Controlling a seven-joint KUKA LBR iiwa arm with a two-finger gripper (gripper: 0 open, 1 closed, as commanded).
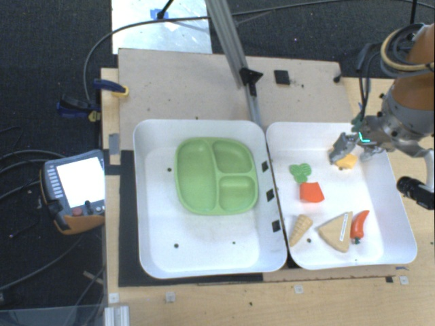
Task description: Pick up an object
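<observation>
Tool sat over right bin, metal fingers touching yellow chunk; you couldn't tell whether grip was closed. Green sectioned plate filled left bin.

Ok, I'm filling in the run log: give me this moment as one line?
arm: over right bin | gripper: at yellow piece, grasp unclear | carrot, cone, wedge, chili: lying in bin | green plate: left bin

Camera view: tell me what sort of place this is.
Most likely a robot lab bench: two white bins on a board, toy food like a red pepper, and a handheld control pendant trailing cables.
</observation>
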